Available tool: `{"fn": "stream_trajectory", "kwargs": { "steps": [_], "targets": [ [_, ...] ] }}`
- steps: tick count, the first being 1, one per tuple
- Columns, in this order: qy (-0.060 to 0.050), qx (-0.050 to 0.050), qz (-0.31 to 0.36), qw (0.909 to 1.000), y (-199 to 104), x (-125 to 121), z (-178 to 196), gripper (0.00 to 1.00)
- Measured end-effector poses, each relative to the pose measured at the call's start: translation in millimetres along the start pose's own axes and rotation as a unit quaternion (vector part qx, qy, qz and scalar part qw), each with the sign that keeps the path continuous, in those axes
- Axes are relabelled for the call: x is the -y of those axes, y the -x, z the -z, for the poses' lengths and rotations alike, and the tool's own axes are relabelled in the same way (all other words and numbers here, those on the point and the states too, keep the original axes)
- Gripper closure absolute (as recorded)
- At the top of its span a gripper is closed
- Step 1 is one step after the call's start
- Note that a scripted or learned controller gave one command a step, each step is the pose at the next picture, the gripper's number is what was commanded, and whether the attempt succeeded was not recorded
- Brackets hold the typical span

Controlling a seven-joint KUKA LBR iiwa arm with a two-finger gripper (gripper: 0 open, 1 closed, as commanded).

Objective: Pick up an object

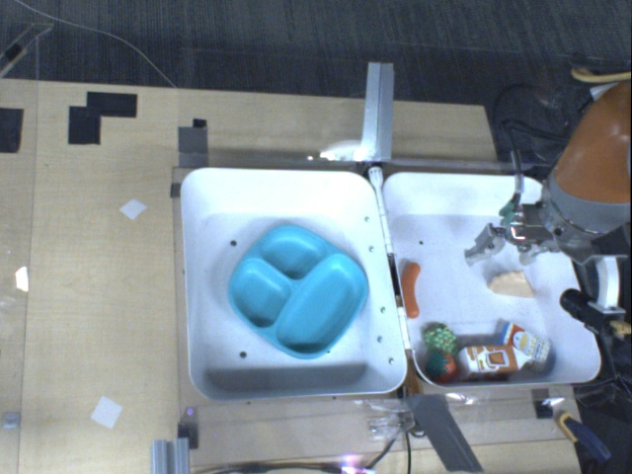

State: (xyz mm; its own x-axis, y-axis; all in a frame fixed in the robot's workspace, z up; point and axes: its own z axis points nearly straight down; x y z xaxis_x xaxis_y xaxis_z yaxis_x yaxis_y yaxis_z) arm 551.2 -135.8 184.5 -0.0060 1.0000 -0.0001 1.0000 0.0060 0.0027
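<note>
My gripper [506, 245] hangs over the right bin [439, 210], at its upper right, with its two fingers spread open and nothing between them. Just below it lies a tan wedge-shaped piece [512, 284], apart from the fingers. An orange sausage-shaped toy [411, 289] lies along the bin's left wall. At the front of the bin sit a green bumpy toy [439, 339], a red round toy [444, 364] and a lying carton with an orange label [502, 357].
The left bin [212, 363] holds a blue divided plate [296, 289]. A metal post [379, 112] stands behind the seam between the bins. The arm's orange band [597, 151] looms at the right edge.
</note>
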Motion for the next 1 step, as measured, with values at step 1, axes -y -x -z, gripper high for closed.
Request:
{"fn": "stream_trajectory", "kwargs": {
  "steps": [1],
  "targets": [
    [0.001,0.001,0.104,0.9946,59.7,-13.8,-22.9,0.00]
  ]
}}
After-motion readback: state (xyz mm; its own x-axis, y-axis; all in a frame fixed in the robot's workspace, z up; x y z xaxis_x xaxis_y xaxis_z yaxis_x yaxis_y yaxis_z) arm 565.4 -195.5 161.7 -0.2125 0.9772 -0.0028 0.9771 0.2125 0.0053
